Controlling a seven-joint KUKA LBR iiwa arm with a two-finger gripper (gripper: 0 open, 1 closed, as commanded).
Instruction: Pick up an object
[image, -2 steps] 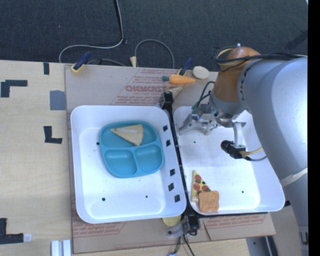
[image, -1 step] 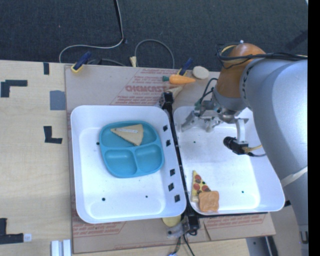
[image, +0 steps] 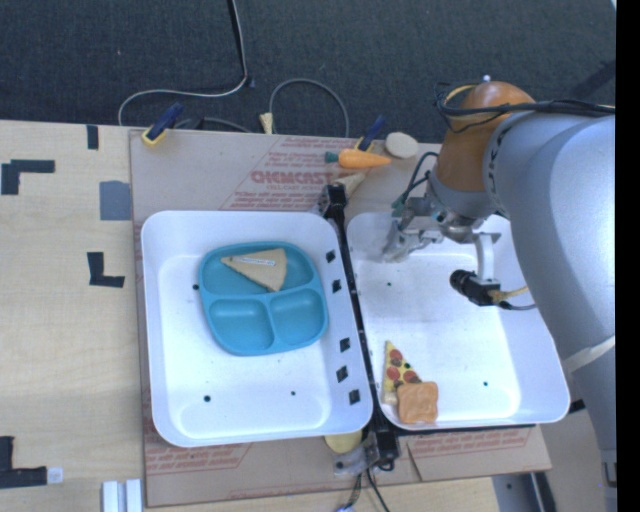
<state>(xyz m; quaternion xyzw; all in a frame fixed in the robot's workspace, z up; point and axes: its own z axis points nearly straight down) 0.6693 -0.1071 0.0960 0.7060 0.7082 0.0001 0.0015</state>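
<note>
Right bin (image: 520, 395) partly hidden by arm (image: 560, 200); fingers (image: 400, 240) blurred.

two white bins (image: 160, 330) on cardboard (image: 290, 170) — wooden bench (image: 60, 340), dark carpet (image: 120, 50), loose cable (image: 240, 60)

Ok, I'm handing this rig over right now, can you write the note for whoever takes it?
End effector: low over the far end of the right bin, nothing visibly held; whether it is open or shut can't be made out.
Right bin, near corner: pizza slice and breaded patty.
Left bin: blue divided tray with a sandwich wedge in it.
Done: nothing picked. Left: grasp and lift one object.
</note>
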